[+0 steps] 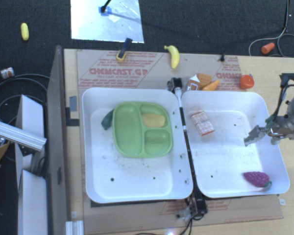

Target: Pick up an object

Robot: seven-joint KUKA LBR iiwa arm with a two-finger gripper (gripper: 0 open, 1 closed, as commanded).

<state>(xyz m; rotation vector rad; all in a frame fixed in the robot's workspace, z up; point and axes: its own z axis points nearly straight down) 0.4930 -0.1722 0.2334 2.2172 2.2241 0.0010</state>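
Right now I see my metal tool [257,135] hanging over the right bin's [225,182] smooth white floor; whether it's open or closed, I cannot tell. Near it sit a bumpy purple berry toy [256,178] and a boxy pink-and-white carton [202,123].

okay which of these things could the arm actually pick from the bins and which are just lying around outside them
In the bins: green plate, yellow piece on it, wafer block, purple berry.
Lying about: banana, tomato, carrot, clamp, yellow toy on the floor.

Two white bins [137,192], one green tray [137,141], one pink packet [202,123], one purple fruit [256,178], one banana [173,56].
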